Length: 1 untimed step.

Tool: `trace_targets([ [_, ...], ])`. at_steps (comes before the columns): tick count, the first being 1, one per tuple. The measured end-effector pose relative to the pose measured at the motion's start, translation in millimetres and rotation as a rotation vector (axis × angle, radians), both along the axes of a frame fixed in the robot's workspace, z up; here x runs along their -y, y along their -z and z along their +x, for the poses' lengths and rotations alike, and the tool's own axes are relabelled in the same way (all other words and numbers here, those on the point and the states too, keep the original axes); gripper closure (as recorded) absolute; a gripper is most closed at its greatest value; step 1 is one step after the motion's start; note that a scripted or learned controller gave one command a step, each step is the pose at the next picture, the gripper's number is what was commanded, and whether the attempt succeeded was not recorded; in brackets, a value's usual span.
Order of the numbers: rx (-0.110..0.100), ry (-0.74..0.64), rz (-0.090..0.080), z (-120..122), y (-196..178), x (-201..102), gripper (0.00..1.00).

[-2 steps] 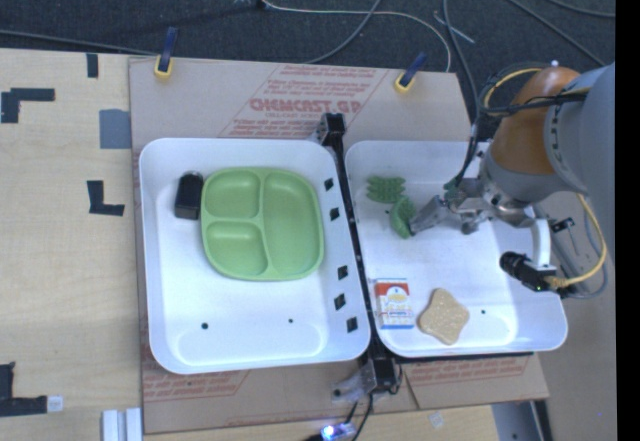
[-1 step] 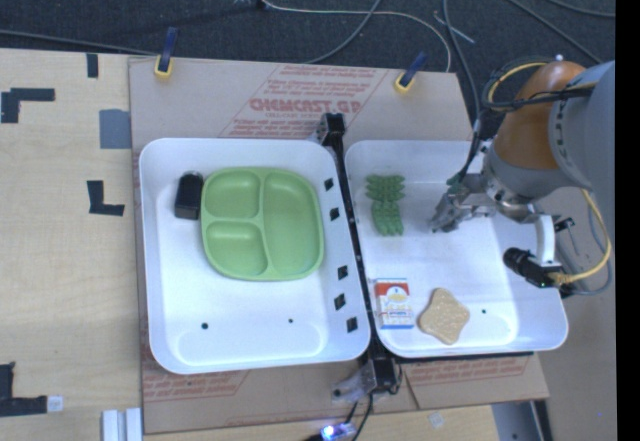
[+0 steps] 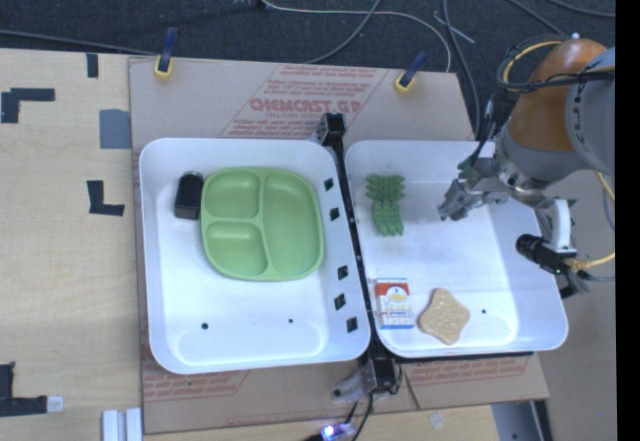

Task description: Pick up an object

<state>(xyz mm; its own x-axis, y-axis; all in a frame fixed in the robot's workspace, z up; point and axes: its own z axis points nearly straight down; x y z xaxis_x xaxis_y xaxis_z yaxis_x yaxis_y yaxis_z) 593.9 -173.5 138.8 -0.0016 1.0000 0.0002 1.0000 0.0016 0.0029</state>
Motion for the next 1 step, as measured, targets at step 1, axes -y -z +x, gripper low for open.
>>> trace_targets([
  [1,0.003,0.0,-0.002,2.3,-62.4,5.0,1.0],
])
